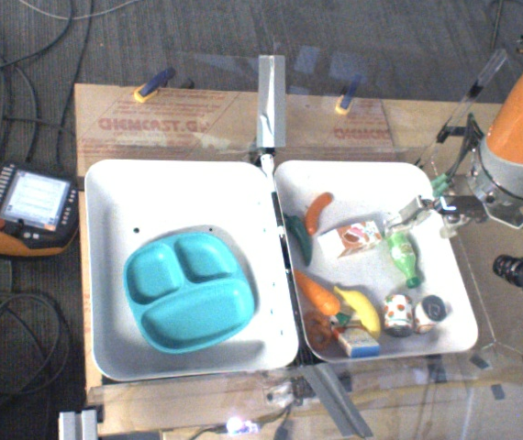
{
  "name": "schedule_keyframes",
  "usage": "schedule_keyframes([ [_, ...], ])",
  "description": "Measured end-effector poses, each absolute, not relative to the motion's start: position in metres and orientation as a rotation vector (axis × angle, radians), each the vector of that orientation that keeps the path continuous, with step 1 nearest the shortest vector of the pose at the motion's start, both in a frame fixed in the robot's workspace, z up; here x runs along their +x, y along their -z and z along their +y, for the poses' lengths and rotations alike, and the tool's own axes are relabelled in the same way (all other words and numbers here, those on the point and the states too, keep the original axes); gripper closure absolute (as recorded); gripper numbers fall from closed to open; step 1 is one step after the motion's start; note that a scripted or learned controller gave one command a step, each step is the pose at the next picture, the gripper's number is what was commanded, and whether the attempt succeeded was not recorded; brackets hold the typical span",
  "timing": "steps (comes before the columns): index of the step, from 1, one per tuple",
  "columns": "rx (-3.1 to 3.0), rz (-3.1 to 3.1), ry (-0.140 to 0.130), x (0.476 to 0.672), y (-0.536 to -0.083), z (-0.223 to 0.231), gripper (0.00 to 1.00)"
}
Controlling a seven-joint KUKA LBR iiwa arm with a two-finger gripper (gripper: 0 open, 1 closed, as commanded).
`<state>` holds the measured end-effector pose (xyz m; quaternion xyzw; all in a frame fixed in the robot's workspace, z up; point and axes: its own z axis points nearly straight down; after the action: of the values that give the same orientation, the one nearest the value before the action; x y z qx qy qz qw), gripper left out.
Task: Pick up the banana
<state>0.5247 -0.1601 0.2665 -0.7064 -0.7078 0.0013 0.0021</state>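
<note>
The banana (359,307) lies near the front of the right bin (445,246), its long axis running diagonally, touching a carrot (317,293) and a small box (361,341). The gripper (422,209) hovers up by the bin's right side beside a green bottle (404,255); I cannot tell its state. The banana sits down and left from it.

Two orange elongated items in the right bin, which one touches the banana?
The lower orange carrot, its end against the yellow banana. The orange-red sausage lies apart, nearer the bin's top.
</note>
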Motion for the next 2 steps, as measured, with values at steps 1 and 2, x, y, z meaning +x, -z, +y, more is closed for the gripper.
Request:
schedule_keyframes([
  [1, -2.216, -2.221, -0.004, 0.525, -0.266, -0.16, 0.0],
  [2, -2.162, -2.27, -0.004, 0.483, -0.104, -0.129, 0.0],
])
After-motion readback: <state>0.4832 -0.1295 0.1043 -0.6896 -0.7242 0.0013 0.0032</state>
